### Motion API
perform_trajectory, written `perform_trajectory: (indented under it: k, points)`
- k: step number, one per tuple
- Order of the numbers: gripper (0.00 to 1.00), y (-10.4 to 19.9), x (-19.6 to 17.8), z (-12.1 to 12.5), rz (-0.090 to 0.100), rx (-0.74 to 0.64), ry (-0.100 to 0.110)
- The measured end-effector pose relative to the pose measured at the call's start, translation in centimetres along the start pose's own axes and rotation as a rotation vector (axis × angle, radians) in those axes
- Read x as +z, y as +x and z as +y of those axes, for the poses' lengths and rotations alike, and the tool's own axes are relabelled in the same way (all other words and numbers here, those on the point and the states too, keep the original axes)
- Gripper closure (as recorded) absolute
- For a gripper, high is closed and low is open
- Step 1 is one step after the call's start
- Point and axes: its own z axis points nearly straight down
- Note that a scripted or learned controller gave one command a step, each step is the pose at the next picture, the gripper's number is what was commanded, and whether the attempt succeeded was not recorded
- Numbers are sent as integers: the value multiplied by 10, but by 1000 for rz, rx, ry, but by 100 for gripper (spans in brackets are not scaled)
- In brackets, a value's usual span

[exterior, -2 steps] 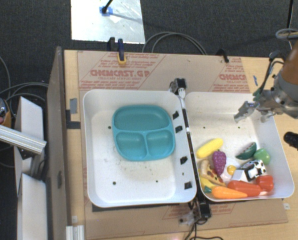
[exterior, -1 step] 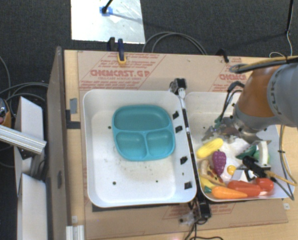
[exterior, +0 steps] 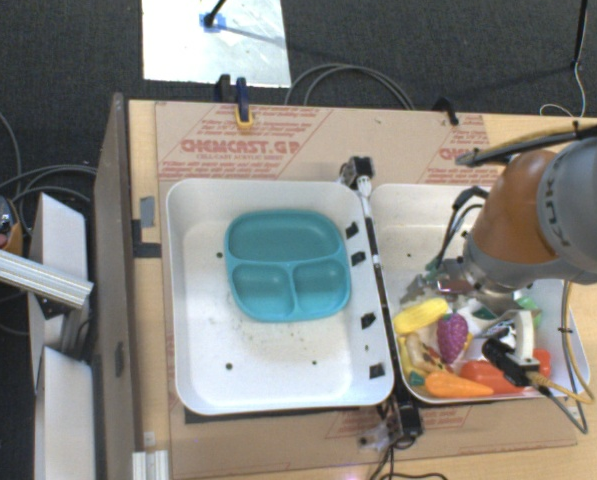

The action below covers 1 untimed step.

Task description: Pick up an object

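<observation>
Down in the right bin [exterior: 418, 218], fingers [exterior: 456, 298] hang just above the purple toy [exterior: 452, 336]; their state unclear.

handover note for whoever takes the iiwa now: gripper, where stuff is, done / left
Gripper: down in the right bin, over the toy pile; jaws hidden, grasp unconfirmed.
Objects: toy food bunched in the right bin's near end: yellow banana, purple piece, orange carrot, a red piece and green bits beside them.
Left bin: holds a teal divided plate, nothing on it.
Done: arm is at the pile.
Left: no object seen lifted yet; confirm a grasp, then raise it out of the bin.
</observation>
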Motion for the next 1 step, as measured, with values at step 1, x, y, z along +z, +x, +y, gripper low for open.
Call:
perform_trajectory:
  k: [1]
  points:
    - [0, -71, -89, 68, -9, 2, -17]
